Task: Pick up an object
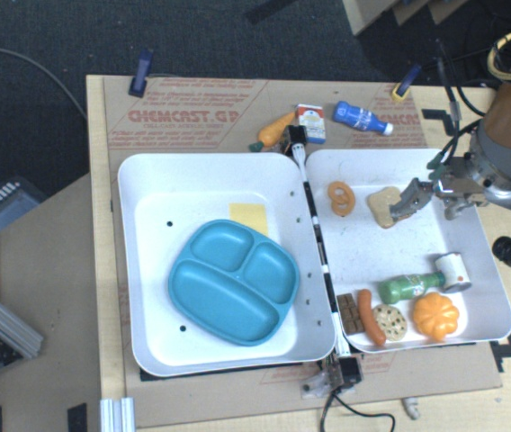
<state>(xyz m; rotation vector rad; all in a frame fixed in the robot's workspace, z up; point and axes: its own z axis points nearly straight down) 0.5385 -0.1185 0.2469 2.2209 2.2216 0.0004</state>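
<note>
My gripper (410,198) hangs over the upper part of the right bin (471,232), coming in from the right under the grey wrist. Its tip sits right beside a tan bread-like piece (381,207), at that piece's right edge; I cannot make out whether they touch. An orange ring-shaped pretzel (341,198) lies to the left of the tan piece. Lower in the same bin are a green bottle (410,287), a small white can (452,270), an orange pumpkin (435,316), a round cookie (388,321), a sausage (371,319) and a brown bar (349,312).
The left bin (147,205) holds a blue divided plate (233,282) and a yellow slice (249,216). Behind the bins on the board lie a blue bottle (362,118), a small carton (310,123) and an orange carrot-like piece (276,130).
</note>
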